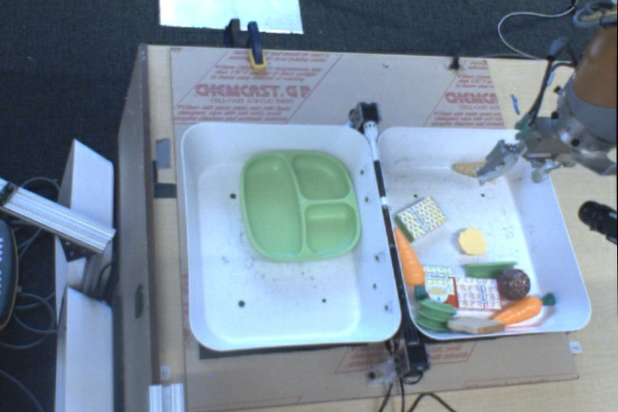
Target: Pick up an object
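From my screen I see the end effector point(506, 159) over the far side of the right bin point(570, 246), beside a tan piece point(467, 169), and I cannot tell its state, so I fear it closes on air or pushes the piece to the wall.

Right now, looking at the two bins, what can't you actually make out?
- Hand: blurred in the camera view, so open or shut cannot be told.
- Tan piece beside the hand: too small and partly covered by it to identify.
- Pile in the right bin's near corner: the cartons and carrot overlap what lies under them.
- Carton print: too small to read.
- Arm: cut off by the right edge.
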Available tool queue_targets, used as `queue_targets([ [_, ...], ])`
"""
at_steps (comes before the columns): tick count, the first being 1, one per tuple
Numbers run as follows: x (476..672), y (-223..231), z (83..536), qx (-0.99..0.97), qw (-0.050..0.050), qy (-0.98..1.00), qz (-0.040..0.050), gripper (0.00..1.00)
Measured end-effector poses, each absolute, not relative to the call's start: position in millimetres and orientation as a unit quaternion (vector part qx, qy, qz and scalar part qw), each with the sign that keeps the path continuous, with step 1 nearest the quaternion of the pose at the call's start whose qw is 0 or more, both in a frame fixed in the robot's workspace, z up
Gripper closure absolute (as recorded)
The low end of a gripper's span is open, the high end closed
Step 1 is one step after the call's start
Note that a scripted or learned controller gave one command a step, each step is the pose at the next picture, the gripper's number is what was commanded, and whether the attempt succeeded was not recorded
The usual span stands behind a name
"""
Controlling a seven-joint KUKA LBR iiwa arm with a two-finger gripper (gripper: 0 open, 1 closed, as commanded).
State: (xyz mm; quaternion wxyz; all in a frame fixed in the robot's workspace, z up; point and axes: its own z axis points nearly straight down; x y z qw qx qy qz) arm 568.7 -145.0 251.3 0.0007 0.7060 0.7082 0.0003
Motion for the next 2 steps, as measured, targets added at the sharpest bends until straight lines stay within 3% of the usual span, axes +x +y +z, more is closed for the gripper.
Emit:
queue_targets([
  [1,565.5,-202,86,0.707,0.001,0.707,-0.0001,0.0],
  [2,486.1,-207,84,0.707,0.0,0.707,-0.0003,0.0],
])
